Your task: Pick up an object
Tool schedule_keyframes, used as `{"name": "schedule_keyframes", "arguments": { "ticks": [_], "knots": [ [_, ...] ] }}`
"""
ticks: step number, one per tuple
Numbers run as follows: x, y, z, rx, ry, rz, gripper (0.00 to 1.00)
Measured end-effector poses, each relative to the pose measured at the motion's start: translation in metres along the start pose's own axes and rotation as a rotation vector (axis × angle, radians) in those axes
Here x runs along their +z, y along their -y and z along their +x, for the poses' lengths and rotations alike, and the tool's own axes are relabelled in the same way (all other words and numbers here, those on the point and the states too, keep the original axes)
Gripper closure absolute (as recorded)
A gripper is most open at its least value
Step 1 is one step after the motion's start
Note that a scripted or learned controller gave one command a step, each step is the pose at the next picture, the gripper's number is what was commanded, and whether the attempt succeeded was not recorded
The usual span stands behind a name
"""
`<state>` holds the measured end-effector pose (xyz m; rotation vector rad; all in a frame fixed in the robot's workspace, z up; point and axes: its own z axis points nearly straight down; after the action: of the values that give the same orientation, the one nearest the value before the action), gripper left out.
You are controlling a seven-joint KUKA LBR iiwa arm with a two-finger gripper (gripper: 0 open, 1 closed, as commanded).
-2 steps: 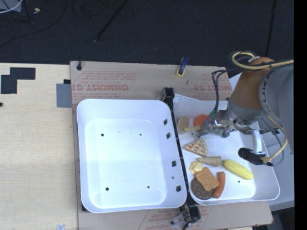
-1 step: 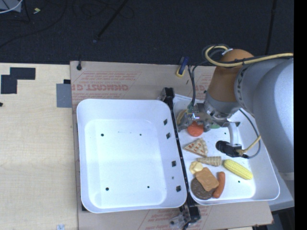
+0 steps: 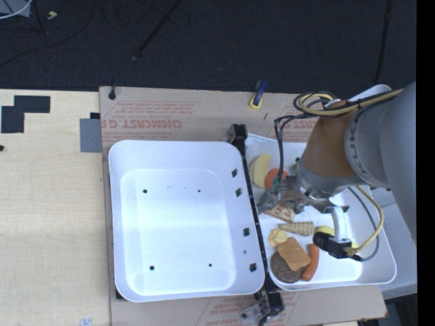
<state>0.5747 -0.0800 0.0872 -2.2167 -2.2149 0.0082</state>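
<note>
We see the claw [image 3: 282, 199] low in the right bin [image 3: 380, 267], beside a red tomato [image 3: 273, 177]. Tomato small, round. We cannot tell the claw's state.

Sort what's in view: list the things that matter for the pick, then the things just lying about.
For the pick:
tool, low in the right bin
pale yellow piece
red-orange piece
tan block on a brown disc
orange stick

Lying about:
left bin
yellow clamp at the board's far edge
cables on the dark floor
</note>
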Motion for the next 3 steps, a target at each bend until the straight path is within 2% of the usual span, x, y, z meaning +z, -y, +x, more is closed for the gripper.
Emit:
{"name": "schedule_keyframes", "arguments": {
  "ticks": [1,2,3],
  "knots": [
    [0.000,-0.018,-0.004,-0.001,0.001,-0.007,0.00],
    [0.000,0.008,-0.029,0.000,0.001,-0.003,0.00],
    [-0.010,0.008,-0.029,0.006,0.000,-0.003,1.00]
  ]
}}
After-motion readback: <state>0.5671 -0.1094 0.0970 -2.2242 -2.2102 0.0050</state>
